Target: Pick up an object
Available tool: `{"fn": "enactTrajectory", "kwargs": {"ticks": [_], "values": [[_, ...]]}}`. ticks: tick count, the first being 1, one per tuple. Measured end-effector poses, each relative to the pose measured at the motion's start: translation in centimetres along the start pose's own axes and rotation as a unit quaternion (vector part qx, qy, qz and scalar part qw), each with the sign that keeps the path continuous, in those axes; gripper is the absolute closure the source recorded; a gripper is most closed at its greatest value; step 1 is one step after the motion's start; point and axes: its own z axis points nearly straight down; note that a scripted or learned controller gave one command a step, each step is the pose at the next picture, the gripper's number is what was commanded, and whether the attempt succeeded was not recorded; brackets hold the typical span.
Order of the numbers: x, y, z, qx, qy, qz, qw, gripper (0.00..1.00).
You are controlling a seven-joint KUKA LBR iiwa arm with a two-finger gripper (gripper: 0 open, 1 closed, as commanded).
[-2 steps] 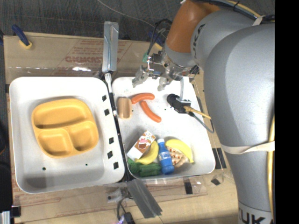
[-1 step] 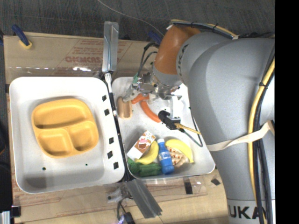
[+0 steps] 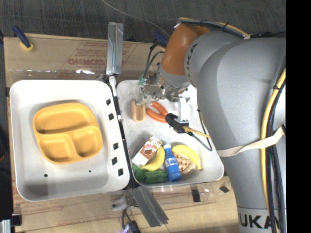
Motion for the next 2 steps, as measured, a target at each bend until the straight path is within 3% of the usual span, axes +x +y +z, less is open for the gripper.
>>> {"fn": "enactTrajectory", "kwargs": {"ticks": [1, 2], "values": [[5.1, -0.4, -9.1, -0.001, -0.001, 0.090, 0.9959, 1.00], [3.6, -0.4, -11.1, 0.001, -0.001, 0.079, 0.9968, 1.00]]}}
